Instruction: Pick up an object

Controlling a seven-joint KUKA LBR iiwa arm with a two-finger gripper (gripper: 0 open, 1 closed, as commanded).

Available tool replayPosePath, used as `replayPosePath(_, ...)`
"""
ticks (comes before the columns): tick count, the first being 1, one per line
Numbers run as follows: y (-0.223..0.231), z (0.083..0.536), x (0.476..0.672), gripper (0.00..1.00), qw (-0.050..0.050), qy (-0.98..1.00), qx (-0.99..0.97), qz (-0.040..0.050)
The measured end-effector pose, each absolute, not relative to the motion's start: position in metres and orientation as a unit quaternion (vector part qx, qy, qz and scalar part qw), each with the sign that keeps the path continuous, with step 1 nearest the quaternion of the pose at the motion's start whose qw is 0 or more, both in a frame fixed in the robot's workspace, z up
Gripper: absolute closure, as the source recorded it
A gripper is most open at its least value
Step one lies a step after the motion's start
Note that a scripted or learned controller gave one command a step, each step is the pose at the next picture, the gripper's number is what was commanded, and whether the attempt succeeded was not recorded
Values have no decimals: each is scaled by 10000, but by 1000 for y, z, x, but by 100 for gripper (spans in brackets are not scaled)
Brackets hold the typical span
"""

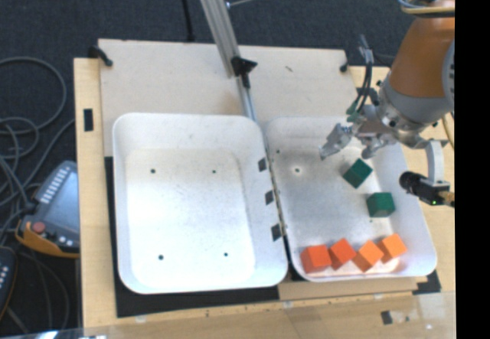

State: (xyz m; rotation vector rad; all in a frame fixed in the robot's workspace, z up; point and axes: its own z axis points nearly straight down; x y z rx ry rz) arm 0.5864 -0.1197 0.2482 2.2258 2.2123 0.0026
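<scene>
**Green blocks lie loose in the right bin, gripper spread above them**

The nearest object to the gripper is a dark green block (357, 174), lying tilted on the floor of the right bin (306, 207). It is a small cube with matte faces, turned so a corner points toward the bin's far wall. Bare white floor surrounds it on every side, with the widest open stretch to its left, toward the wall shared with the other bin. A second green block (380, 204) sits near it, closer to the bin's right wall, and the two do not touch.

Along the near wall of the same bin, four orange blocks (352, 253) lie in a ragged row, touching or almost touching one another and pressed close to the rim. There is little room between them and that edge.

The gripper (354, 142) hangs above and slightly behind the first green block, its two fingers spread apart with nothing between them. The left finger (334, 141) points toward the bin's open middle. The arm (421, 62), with its orange band, comes in over the right rim.

The left bin (191, 200) sits flush beside the right one. A slanted metal rail (218, 16) crosses the bench (176, 77) behind both bins.
</scene>
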Motion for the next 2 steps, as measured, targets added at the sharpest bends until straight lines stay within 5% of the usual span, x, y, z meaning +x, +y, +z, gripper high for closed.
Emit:
replayPosePath(1,-122,260,587,100,36,7045,7097,17)
replayPosePath(2,-163,95,587,100,22,7063,7079,5)
